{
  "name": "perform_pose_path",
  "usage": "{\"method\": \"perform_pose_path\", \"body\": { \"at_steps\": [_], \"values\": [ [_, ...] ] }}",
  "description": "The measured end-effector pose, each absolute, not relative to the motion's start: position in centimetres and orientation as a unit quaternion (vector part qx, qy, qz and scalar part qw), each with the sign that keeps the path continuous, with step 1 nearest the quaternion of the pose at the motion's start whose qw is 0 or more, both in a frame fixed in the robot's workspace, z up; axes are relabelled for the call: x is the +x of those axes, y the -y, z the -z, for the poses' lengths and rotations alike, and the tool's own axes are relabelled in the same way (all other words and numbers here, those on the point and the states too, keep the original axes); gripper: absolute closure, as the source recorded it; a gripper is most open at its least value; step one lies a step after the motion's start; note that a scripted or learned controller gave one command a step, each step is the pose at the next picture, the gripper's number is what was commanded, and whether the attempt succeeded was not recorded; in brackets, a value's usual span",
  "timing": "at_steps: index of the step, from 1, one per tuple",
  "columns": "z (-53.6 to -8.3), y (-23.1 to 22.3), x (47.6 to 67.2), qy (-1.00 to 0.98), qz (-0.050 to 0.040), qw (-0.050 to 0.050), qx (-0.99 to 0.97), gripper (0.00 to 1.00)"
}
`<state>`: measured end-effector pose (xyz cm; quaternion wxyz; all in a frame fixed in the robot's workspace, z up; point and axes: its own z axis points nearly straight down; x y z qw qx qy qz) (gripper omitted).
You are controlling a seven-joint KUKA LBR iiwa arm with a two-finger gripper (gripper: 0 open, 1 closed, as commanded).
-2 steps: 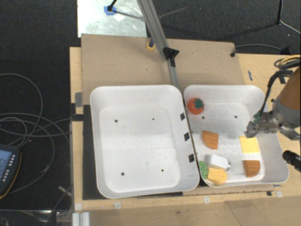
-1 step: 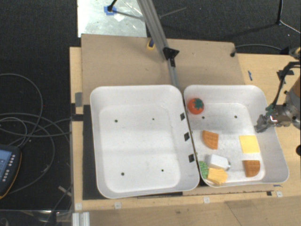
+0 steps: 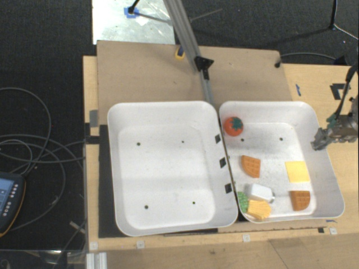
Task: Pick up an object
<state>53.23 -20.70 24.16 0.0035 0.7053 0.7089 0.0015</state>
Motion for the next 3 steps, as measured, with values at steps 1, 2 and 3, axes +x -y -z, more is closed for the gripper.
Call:
{"method": "perform_pose_path", "body": {
  "at_steps": [1,2,3],
  "values": [
    [-23.3,15.2,54.6,-0.711,-0.0016,0.0,0.703,1.0],
    [-24.1,9.7,57.1,-0.711,-0.0022,0.001,0.703,1.0],
    [-23.0,4.3,58.4,-0.711,-0.0014,0.0,0.703,1.0]
  ]
}}
